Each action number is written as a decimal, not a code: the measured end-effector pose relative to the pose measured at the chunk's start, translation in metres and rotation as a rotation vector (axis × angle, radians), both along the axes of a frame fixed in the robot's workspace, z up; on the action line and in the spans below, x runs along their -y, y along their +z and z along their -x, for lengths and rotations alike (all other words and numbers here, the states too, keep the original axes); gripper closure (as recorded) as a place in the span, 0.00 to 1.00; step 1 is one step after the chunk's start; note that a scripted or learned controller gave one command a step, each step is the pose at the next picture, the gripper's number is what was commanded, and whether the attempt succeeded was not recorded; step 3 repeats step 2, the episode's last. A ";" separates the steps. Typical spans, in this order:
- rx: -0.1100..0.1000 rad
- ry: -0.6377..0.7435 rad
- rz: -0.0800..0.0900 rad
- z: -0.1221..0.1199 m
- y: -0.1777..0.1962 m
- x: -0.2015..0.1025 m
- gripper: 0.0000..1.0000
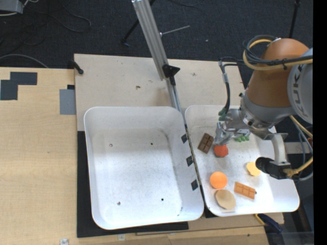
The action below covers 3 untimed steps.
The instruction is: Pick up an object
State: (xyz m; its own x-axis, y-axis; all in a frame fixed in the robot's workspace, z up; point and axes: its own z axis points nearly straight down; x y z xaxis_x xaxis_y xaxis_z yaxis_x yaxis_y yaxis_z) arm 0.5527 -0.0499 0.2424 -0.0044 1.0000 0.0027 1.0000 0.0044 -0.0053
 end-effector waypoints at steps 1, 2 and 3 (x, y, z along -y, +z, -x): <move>0.002 0.000 0.000 -0.004 0.006 -0.048 1.00; 0.001 0.001 0.001 0.000 0.006 -0.105 1.00; 0.001 0.001 0.001 0.000 0.006 -0.105 1.00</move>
